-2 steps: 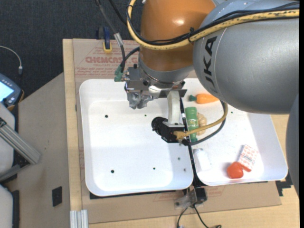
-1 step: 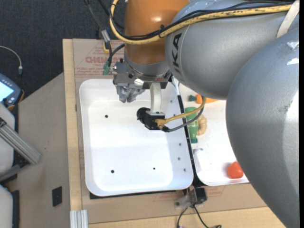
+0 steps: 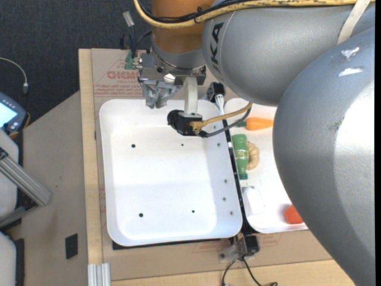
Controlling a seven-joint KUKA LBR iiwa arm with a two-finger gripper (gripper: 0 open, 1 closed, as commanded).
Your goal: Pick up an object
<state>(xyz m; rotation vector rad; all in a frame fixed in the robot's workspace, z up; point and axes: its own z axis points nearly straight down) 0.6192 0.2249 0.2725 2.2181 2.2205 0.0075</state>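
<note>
The gripper hangs over the far edge of the left bin. I can't tell if it is open or closed. A green bottle and an orange carrot lie in the right bin.

two shallow white bins side by side, left bin and right bin, on a brown cardboard sheet with red print; at far left, an aluminium rail and a lit screen; dark carpet beyond.
</note>
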